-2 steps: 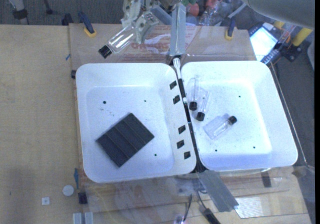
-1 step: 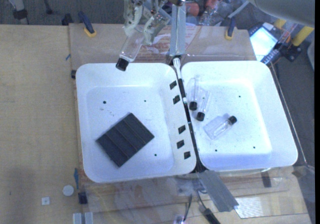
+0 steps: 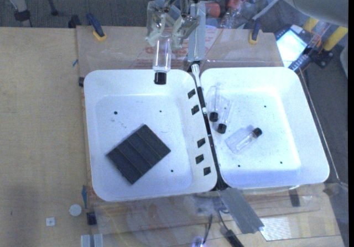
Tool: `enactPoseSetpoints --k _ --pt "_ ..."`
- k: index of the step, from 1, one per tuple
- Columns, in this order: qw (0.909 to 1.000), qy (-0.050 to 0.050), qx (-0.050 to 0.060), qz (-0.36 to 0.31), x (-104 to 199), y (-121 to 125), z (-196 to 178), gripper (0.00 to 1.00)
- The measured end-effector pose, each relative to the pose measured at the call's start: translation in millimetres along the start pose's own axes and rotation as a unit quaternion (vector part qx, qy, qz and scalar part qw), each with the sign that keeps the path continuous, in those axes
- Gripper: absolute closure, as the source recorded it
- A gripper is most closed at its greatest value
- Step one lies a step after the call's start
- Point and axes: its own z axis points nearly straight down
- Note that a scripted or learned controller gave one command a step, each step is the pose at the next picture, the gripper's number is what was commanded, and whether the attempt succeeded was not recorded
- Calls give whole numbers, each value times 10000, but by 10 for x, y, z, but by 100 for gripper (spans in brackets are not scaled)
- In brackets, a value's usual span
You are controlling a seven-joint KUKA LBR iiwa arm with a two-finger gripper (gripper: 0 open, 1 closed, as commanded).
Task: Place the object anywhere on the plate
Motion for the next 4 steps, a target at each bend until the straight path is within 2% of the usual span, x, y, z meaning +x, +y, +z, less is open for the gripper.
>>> enactPoseSetpoints --k 1,2,3,4 --pt "9515 -8 9 -3077 88 -28 1 100" --pt "8949 -8 0 -4462 -117 34 11 100" --pt "7409 -12 -5 -6716 -161 52 14 100" --pt "6741 -12 -2 -7386 -167 55 18 100"
